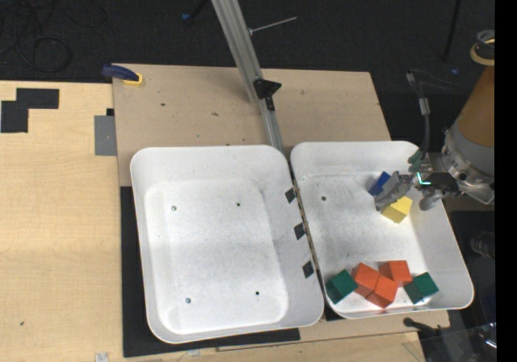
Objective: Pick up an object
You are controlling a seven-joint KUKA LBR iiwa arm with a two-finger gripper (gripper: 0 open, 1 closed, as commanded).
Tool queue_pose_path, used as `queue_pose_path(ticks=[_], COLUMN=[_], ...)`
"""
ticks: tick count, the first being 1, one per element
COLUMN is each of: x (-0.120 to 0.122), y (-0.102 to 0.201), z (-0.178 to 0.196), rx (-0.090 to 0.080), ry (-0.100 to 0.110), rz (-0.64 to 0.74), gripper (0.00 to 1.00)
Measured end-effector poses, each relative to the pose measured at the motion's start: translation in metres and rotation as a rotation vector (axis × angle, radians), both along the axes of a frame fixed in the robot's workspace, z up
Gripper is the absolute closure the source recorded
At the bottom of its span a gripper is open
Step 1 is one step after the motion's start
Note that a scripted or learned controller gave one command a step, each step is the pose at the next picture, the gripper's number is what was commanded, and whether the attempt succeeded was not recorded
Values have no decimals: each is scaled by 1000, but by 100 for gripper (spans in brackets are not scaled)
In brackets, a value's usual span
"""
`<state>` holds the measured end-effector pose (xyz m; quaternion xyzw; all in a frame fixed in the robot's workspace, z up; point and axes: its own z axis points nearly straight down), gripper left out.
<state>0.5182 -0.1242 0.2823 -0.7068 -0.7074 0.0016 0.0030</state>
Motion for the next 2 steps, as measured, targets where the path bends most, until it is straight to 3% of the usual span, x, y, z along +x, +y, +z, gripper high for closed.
queue_pose_path(ticks=[1,2], x=[0,-10], y=[-1,-2], z=[2,-57], rx=[-1,0], ry=[-4,2], rz=[-4,-2], gripper=[0,0])
